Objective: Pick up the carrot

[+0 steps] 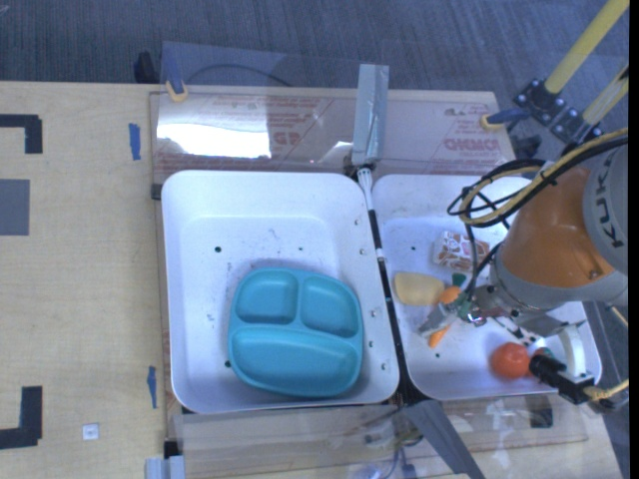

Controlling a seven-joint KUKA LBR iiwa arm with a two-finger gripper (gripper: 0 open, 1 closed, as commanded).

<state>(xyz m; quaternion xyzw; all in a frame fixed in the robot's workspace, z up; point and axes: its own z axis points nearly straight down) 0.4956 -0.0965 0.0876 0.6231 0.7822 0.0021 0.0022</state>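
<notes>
— So, operator, read it left to right for me: what do you have?

— You have two bins. The left bin (190,208) bears one teal divided tray (296,332). The right bin (409,223) bears one pale yellow wedge (417,287), one carrot (438,337), one printed packet (454,251) and one red-orange ball (510,360).

— Where does the carrot lie from the gripper?

— Your gripper (461,305) hangs over the right bin's middle. A small orange piece shows just below and to its left, near the wedge; I judge it the carrot, long axis running from lower left to upper right, its upper end hidden under the tool.

— Are the fingers spread or pinching?

— You cannot tell; cables and wrist cover them. With one arm only, your coming move likely needs a short shift down-left, jaws set across that slanted axis
</notes>
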